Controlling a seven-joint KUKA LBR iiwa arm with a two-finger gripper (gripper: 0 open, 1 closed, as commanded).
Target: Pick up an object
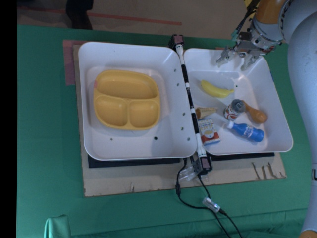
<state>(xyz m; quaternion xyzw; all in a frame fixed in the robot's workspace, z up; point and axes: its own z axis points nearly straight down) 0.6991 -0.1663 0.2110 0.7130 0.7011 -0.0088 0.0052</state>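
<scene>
**Claw hangs open over the far end of the right bin, banana nearest**

The banana lies in the right bin, toward its middle, long axis running left to right with a slight slant. It sits nearer the camera than the claw, below and a little left of it in the view. The claw hovers with its fingers spread apart, holding nothing. The banana looks smooth, curved, yellow plastic. Beyond it lie an ice-cream cone, a small can, a blue bottle, an orange bottle and a small box. The left bin holds a yellow divided tray.
</scene>
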